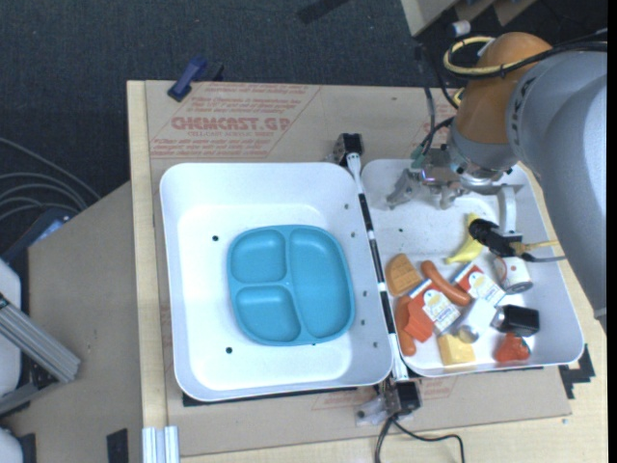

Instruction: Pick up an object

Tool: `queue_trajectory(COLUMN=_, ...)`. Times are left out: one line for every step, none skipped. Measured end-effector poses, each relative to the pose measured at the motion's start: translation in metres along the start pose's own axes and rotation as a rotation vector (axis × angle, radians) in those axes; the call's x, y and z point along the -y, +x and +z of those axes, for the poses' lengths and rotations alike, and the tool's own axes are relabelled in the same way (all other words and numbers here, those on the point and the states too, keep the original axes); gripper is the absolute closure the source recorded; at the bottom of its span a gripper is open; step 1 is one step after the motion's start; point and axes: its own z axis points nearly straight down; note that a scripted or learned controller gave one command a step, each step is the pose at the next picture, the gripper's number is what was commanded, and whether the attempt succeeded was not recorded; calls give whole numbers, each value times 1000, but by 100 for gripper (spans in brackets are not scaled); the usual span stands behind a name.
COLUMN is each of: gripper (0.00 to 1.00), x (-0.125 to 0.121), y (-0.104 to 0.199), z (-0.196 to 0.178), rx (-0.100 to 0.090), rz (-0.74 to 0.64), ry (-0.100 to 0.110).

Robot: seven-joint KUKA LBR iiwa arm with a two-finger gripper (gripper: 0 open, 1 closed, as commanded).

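Two white bins [193, 222] on cardboard-topped bench [145, 143], dark carpet [77, 27]; end effector [424, 189] state unclear

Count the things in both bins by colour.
Blue: 1, plate
Yellow: 2, banana, wedge
Brown: 1, toast
Orange-red: 3, sausage, orange chunk, red lump
White-red: 2, left carton, right carton
Black: 1, block
Grey: 1, can
Total: 11; clutter may hide more

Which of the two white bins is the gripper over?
The bin on the view's right, crowded with toy food; the gripper hangs over its bare far end. The other bin holds a blue plate.
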Motion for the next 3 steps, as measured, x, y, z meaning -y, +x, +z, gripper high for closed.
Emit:
queue_trajectory(gripper=0, x=78, y=10, z=1, rx=-1, rz=1, ry=4)
queue_trajectory(gripper=100, x=77, y=10, z=-10, rx=-1, rz=2, ry=2)
queue_trajectory(gripper=0, x=77, y=10, z=-9, rx=-1, rz=2, ry=2)
